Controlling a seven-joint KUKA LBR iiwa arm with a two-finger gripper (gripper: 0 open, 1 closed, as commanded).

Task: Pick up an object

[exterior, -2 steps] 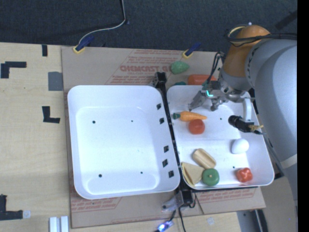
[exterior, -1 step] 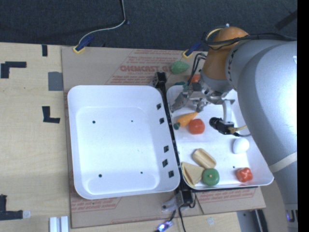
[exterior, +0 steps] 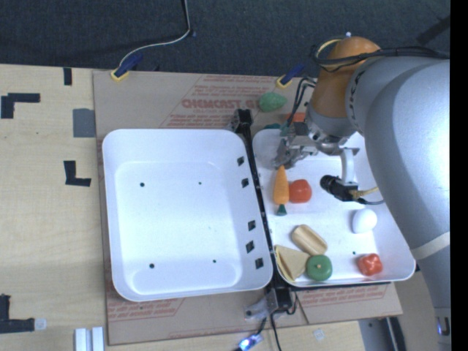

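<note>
The right bin [exterior: 395,269] holds an orange carrot [exterior: 281,186] with a green stub, a red block [exterior: 300,191] beside it, a white egg [exterior: 363,220], a tan bread roll [exterior: 308,239], a yellow wedge [exterior: 290,262], a green round fruit [exterior: 318,268] and a red pepper-like piece [exterior: 369,264]. My gripper [exterior: 290,154] hangs over the far left part of this bin, just above the carrot's top end. Nothing shows between its fingers. The arm hides the bin's far right corner.
The left bin [exterior: 117,196] sits beside it, with black clips along the shared edge. A green object [exterior: 272,102] lies on the cardboard behind the right bin. A cable with a yellow-blue clip [exterior: 126,65] runs across the back.
</note>
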